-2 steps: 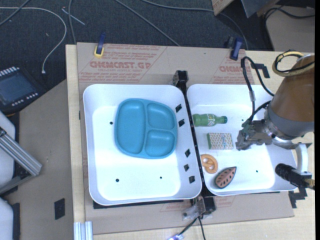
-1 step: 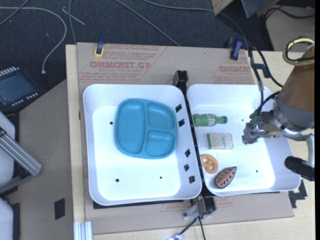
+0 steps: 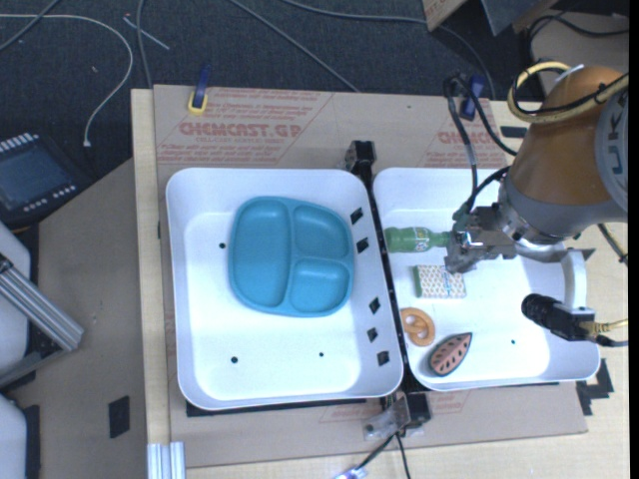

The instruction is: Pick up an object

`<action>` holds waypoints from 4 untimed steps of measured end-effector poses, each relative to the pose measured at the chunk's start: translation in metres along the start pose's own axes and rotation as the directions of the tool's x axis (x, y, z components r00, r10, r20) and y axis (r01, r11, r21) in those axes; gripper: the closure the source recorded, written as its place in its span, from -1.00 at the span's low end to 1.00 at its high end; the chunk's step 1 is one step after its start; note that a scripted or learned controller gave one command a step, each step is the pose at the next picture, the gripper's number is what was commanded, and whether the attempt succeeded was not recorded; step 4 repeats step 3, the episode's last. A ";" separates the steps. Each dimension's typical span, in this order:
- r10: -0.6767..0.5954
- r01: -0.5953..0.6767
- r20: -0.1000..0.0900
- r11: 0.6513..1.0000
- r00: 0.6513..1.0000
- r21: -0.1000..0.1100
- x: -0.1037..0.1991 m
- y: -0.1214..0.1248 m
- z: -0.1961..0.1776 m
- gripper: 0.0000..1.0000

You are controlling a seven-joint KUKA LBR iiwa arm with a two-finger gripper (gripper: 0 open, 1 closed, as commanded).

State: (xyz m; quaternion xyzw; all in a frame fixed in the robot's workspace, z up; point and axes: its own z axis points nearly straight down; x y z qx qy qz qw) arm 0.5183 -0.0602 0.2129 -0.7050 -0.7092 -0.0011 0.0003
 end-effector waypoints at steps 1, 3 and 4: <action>0.001 -0.001 0.001 1.000 1.000 -0.003 0.042 0.034 -0.013 1.00; 0.000 0.000 0.000 1.000 1.000 -0.001 0.127 0.099 -0.006 1.00; 0.000 0.000 0.000 1.000 1.000 -0.001 0.127 0.099 -0.006 1.00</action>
